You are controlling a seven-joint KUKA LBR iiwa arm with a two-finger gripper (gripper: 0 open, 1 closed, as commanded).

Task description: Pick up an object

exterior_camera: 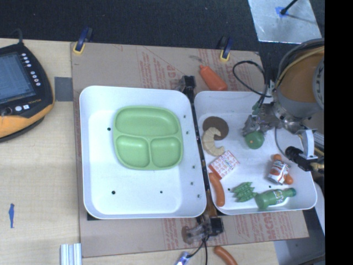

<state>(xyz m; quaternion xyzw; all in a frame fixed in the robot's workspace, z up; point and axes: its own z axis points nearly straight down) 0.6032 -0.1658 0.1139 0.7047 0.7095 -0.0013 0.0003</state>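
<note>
— Camera view puts our gripper [255,127] in the right bin [242,101], right of centre frame, just above the green ball [255,140]. We cannot tell how its fingers stand.

— Then our worry: round, it may roll away.

Pale wooden bench [38,170], dark carpet floor [143,10] beyond

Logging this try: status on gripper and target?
Gripper low in right bin, right over the green ball. Fingers' state unreadable; no grasp confirmed. Nothing crowding the ball; small can and brown piece sit apart.
</note>
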